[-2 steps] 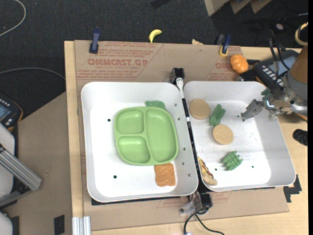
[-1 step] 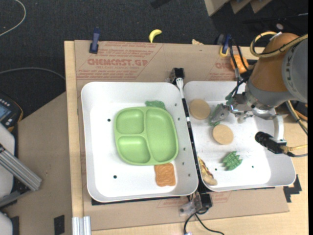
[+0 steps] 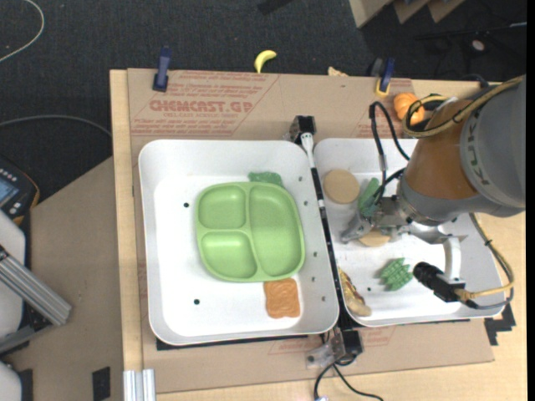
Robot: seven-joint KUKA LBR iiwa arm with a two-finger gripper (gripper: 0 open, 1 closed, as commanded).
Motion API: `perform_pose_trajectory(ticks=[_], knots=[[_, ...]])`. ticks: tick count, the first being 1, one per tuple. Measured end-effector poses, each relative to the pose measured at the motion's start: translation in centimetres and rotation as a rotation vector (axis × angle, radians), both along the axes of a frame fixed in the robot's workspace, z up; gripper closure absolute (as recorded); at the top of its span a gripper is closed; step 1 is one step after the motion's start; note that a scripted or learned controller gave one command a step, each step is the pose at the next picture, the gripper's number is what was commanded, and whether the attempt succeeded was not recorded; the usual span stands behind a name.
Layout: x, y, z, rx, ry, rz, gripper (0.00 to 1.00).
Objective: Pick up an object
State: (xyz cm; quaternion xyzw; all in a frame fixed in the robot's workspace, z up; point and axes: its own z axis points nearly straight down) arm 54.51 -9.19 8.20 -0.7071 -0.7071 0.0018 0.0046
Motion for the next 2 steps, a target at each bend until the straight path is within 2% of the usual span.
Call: perform_pose_trajectory(ticks=[1, 2], knots=[[0.3, -0.2, 1.3, -0.004, -0.010, -0.001, 1.00], [4.8, 5.6, 10.9, -0.003, -0.022, 0.008, 1.00]])
